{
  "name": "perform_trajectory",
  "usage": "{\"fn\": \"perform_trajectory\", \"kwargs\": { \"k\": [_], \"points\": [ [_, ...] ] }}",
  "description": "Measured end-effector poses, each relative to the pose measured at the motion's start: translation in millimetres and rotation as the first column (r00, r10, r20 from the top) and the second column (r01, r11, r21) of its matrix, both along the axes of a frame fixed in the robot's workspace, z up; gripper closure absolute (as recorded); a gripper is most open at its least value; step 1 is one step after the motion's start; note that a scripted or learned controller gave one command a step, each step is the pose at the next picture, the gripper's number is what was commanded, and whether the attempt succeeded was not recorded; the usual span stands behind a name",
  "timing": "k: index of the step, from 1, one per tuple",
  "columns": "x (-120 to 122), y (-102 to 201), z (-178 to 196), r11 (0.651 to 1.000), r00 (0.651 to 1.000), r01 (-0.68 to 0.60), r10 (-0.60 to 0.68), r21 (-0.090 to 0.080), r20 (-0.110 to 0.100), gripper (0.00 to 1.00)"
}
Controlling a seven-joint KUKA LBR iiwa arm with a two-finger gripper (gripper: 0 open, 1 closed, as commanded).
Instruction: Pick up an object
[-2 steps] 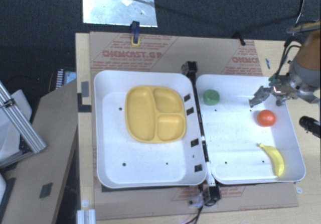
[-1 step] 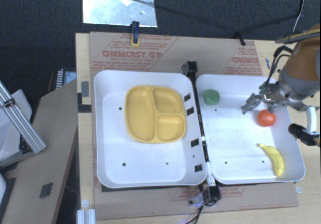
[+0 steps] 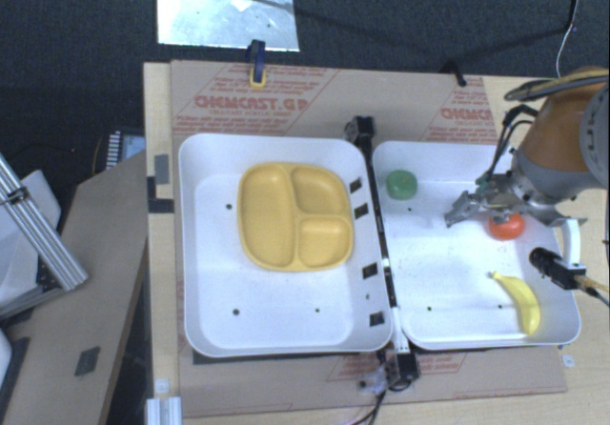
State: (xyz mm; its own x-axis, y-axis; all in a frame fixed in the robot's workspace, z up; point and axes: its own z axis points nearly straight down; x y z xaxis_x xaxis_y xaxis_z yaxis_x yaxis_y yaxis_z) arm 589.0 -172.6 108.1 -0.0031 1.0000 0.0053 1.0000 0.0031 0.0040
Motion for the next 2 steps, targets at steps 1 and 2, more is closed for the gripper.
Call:
{"fn": "perform_trajectory", "kwargs": {
  "k": [1, 2],
  "points": [
    [1, -1, 12, 1.000, 1.000, 0.000, 0.000, -0.004, 0.003, 1.00],
    [13, 0, 67, 1.000, 1.000, -0.003, 0.003, -0.007, 0.003, 1.00]
  ]
}}
